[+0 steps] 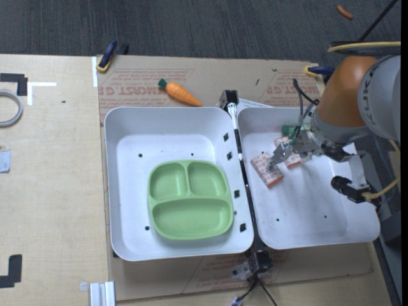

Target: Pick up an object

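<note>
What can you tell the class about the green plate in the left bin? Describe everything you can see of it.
The green plate is pale green, looks like smooth plastic, and has a rounded-square outline with a raised rim. Ridges split it into three compartments: two smaller ones at the far side and one wide one nearer the camera. All three look bare. It lies flat, right way up, on the floor of the left bin, toward its near right part, touching nothing else.

A single fixed camera is looking down at a slant from above the tabletop [51,203], sitting far enough back to be taking in both white bins [121,171] at mid-frame, with dark floor showing along the top edge of the frame
</note>
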`<state>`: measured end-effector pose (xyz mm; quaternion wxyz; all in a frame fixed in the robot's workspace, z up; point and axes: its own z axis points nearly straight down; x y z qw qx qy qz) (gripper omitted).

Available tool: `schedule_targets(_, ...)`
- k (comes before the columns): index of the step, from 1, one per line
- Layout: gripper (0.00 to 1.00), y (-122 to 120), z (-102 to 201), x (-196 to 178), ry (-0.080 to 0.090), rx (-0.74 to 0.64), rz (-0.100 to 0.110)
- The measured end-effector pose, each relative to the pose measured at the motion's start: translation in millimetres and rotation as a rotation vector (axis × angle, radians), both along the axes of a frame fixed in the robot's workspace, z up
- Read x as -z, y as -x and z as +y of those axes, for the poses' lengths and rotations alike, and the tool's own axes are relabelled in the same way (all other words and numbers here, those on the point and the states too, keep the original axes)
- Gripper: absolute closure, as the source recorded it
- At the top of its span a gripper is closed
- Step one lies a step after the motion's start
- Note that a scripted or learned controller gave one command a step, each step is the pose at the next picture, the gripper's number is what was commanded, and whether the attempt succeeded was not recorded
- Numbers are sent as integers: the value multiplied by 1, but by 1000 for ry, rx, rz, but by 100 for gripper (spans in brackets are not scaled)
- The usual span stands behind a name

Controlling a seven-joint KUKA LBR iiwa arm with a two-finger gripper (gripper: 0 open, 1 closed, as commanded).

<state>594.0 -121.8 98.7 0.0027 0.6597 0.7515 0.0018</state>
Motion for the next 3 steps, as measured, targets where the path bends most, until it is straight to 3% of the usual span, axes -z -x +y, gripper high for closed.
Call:
schedule_targets(1, 100, -2, -1, -11, 4, 3, -9)
schedule_targets(2, 0, -2, -1, -11, 4, 2, -9)
schedule_targets(3, 0, -64, 19, 0, 4, 98, -2)
